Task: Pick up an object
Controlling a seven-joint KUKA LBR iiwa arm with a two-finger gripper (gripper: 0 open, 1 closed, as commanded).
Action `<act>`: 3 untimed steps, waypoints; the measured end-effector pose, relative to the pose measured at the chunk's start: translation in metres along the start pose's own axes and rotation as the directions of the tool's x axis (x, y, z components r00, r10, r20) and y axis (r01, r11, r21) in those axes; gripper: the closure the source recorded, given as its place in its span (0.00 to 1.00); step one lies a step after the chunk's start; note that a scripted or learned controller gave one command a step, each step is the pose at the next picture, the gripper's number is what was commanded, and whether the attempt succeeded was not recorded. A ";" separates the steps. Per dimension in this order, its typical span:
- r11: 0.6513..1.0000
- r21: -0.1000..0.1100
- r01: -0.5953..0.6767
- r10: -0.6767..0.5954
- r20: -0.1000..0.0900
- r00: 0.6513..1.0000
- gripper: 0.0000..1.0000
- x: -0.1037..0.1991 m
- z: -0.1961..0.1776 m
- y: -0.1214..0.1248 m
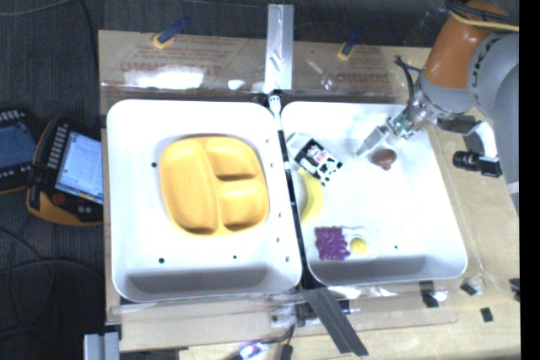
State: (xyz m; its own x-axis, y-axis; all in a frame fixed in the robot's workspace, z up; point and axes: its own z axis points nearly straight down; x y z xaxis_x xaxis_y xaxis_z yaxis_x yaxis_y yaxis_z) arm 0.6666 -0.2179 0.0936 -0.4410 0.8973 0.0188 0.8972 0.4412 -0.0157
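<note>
now | bins [126, 265]: two | yellow tray [215, 184]: one | fingers [371, 143]: state unclear

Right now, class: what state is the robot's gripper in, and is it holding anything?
Gripper: open or shut cannot be told from this view; it sits in the right bin beside a small brown object, with no hold visible.

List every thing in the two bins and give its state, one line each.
yellow divided tray: lying flat in the left bin, upright.
black-and-white box: lying tilted by the right bin's left wall.
yellow banana: lying below the box.
purple grapes: lying near the front wall.
small yellow ball: beside the grapes.
brown object: lying just under the tool.
</note>
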 end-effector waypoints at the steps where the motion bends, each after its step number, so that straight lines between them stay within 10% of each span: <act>1: 1.000 -0.011 0.004 -0.004 0.015 1.000 1.00 -0.002 -0.006 0.003; 2: 1.000 -0.005 0.006 -0.006 0.004 1.000 0.00 0.002 -0.006 0.003; 3: 0.999 -0.007 0.038 -0.038 0.024 0.999 0.00 0.048 0.006 0.024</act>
State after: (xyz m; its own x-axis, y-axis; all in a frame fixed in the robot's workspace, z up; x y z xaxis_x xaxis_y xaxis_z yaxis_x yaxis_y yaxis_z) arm 0.6669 -0.1639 0.0886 -0.4751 0.8799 -0.0046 0.8799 0.4751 -0.0075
